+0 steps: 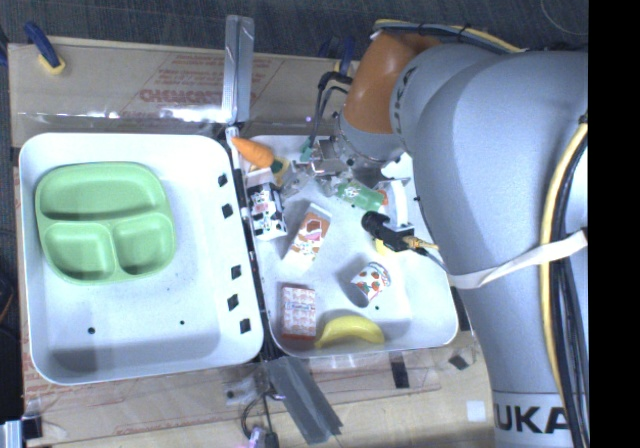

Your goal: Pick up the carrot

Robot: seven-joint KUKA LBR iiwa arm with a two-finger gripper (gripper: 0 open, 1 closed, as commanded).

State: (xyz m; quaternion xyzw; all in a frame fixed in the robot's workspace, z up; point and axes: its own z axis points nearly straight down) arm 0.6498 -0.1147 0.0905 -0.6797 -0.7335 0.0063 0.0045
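Carrot (252, 150) lies in right bin's (440, 321) far-left corner, against wall; gripper (322, 162) poised just beside it. Jaws' state: cannot tell.

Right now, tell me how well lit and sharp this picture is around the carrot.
Camera view: even, soft lighting; the small orange carrot at the right white plastic bin's far left corner is slightly soft yet readable. The bulky grey arm shades the bin's far side, leaving the tool murky. The green divided tray shows mild sheen.

Carrot (252, 150) in right bin's (437, 331) far-left corner
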